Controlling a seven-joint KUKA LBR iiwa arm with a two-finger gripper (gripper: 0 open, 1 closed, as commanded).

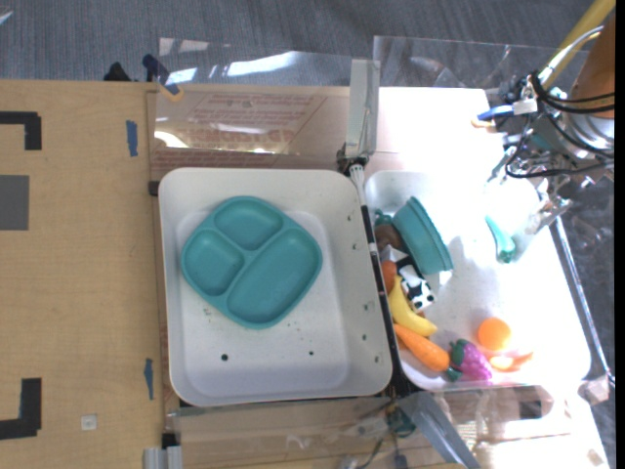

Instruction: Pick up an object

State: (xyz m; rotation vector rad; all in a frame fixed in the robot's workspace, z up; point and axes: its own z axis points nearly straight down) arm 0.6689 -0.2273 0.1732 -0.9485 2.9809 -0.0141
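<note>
My gripper (535,215) hangs over the upper right part of the right bin (576,350), below the cabled wrist at the top right. A small teal object (503,242) lies just left of and below the gripper, and glare hides whether they touch. Along the bin's left side, a tilted teal lid-like dish (426,234) leans above a black-and-white cow toy (417,291), a banana (402,313) and a carrot (422,348). Near the front are an orange (493,333) and purple grapes (474,360).
The left bin (186,360) holds a teal divided plate (252,260). A metal divider (361,125) stands between the bins at the back. Brown cardboard (73,262) covers the bench to the left. Strong glare washes out the right bin's floor.
</note>
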